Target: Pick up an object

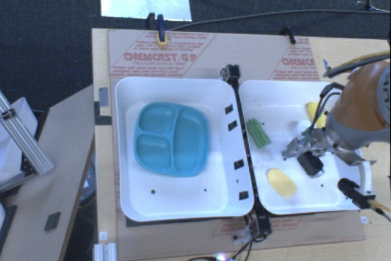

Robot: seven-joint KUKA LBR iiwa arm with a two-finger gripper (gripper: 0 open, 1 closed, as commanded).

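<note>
a: where's the gripper?
b: low in the right bin, between green block and yellow piece. can't tell its opening.
a: left bin?
b: blue plate.

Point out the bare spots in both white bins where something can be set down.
Left white bin: bare floor in front of the blue divided plate and along its far wall. Right white bin: bare far-left corner behind the green ridged block. Crowded around the gripper, near the yellow oval piece.
</note>
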